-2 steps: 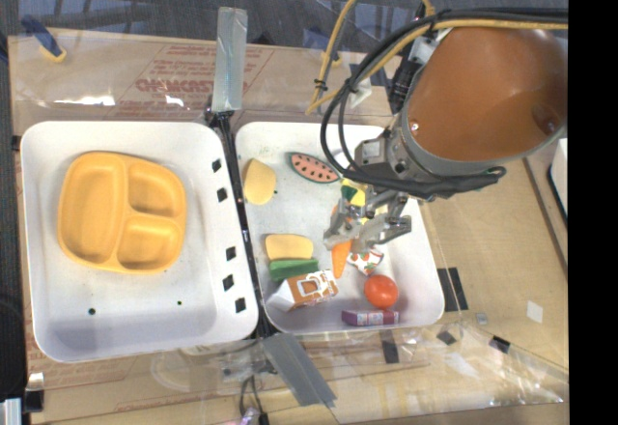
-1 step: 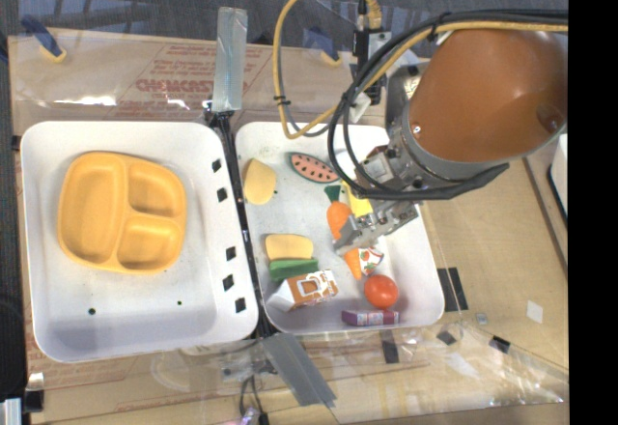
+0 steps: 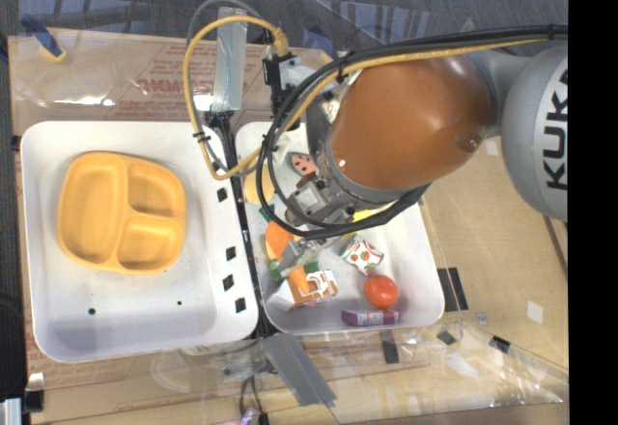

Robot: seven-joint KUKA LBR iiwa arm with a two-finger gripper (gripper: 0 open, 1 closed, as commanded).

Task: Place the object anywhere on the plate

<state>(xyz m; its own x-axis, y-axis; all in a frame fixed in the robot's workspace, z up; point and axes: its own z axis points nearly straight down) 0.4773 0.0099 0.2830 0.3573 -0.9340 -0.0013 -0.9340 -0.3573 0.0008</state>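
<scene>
1. Because the arm (image 3: 415, 138) reaches in from the right and hangs low over the right bin (image 3: 417, 244), we see its orange band covering that bin's far half.
2. We find the gripper (image 3: 307, 241) below the band, near the right bin's left wall, down among the small items; whether it is open or closed, and whether it has hold of anything, we cannot tell.
3. We note an orange piece (image 3: 278, 238) just beside the gripper, and we judge it a likely target, though contact is unclear.
4. We see a small orange-and-white carton (image 3: 313, 287), a patterned cube (image 3: 363, 255), a red tomato (image 3: 381, 291) and a purple packet (image 3: 369, 317) lying along the right bin's near edge.
5. We locate the yellow plate (image 3: 121, 212), divided into compartments, in the left bin (image 3: 58, 326), toward its far left corner, well apart from the gripper.
</scene>
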